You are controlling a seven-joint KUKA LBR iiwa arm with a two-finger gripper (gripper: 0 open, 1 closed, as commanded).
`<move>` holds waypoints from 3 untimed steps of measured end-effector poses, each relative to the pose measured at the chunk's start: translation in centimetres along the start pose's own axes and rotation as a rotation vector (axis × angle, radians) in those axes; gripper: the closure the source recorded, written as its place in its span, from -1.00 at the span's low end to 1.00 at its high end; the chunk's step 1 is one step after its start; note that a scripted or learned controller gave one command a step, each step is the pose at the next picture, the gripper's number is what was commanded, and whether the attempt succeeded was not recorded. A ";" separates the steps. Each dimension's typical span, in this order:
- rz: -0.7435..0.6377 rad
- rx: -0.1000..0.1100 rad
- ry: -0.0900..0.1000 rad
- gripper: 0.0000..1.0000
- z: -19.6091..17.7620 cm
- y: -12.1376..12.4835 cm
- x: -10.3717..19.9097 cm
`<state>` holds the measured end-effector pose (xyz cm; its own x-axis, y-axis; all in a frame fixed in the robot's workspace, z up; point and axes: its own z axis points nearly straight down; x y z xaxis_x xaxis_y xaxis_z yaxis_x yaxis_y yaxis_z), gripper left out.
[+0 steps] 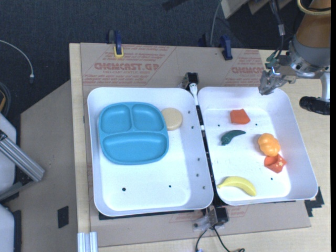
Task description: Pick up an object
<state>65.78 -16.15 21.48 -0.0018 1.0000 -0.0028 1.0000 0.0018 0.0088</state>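
banana [237,185] front of rt bin [296,140].

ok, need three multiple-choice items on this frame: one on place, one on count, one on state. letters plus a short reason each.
1. Where does the blue divided plate lie?
A. in the left bin
B. in the right bin
C. on the bench outside the bins

2. How many items lie in the right bin?
A. three
B. five
C. seven

3. Where is the gripper relative to the items?
A. pressed on the banana
B. above the right bin's far rim, apart from every item
C. over the plate

Answers:
1. A: the plate sits in the left bin, beside a cream disc.
2. B: red block, dark green piece, orange fruit, small red piece, banana.
3. B: it hangs at the far rim, with nothing visible between its fingers.
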 end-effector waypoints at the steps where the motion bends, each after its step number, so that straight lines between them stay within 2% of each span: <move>1: 0.001 0.002 0.001 1.00 -2.9 0.1 0.0; 2: -0.003 0.011 0.005 1.00 -1.9 -0.3 4.7; 3: -0.005 0.011 0.006 1.00 -0.8 -0.6 10.6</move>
<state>65.17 -5.52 22.25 -0.0064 1.0000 0.0030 1.0000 0.0064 -0.0026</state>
